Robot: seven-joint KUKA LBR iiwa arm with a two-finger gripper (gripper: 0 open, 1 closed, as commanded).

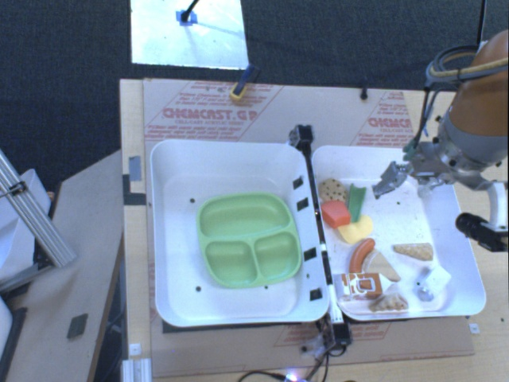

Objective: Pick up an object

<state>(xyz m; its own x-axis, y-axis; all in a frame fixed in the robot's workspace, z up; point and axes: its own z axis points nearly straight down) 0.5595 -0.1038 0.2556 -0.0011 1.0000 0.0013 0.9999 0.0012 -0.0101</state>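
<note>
— Bins sat side by side before us, did they not? What lay nearest in the right bin (469,297)?

— Along its near edge we saw a small orange-and-white carton (359,285), a pale crinkled piece (390,301) just beside it, and a whitish lump (429,281) further right. None of them was touched by the arm.

— And a little further in?

— We noted a red sausage (362,253) against a tan wedge (386,266), and a bread-like slice (413,251) apart to the right. Beyond those lay a yellow piece (355,229), a red block (336,212), a green stick (355,201) and a speckled cookie (331,189), clustered near the divider.

— What of the left bin (171,165)?

— It held a green divided tray (248,239), lying flat near its middle.

— And the gripper (387,181)?

— We found it over the far part of the right bin, just right of the green stick, hanging from the grey arm (477,110). Nothing sat between its fingers; whether they stood wide or narrow we could not tell.
</note>
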